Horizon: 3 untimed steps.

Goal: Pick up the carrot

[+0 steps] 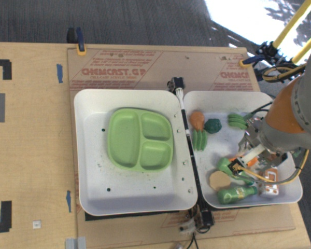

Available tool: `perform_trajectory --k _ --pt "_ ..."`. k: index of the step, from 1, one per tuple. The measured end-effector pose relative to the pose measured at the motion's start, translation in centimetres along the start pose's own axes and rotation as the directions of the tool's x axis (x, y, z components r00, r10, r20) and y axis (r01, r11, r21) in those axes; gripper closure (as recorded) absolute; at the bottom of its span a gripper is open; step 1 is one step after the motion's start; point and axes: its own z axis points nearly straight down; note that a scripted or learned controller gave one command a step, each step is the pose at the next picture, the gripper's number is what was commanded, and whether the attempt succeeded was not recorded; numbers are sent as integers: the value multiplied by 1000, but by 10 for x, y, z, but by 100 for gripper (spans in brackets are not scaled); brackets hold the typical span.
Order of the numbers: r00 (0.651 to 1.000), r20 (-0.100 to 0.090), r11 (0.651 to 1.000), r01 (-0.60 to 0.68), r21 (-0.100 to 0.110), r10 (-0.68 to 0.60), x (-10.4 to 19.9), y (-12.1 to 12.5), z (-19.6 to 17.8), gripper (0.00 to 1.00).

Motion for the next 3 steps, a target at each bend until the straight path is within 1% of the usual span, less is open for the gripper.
perform_trajectory --k 1,2,3 --pt "1000 0 1000 -1 1 1 0 0 0 0" --pt "973 1 973 -231 -1 231 -10 -23 11 0" --pt "953 0 953 -304 -3 304 -16 -30 10 0"
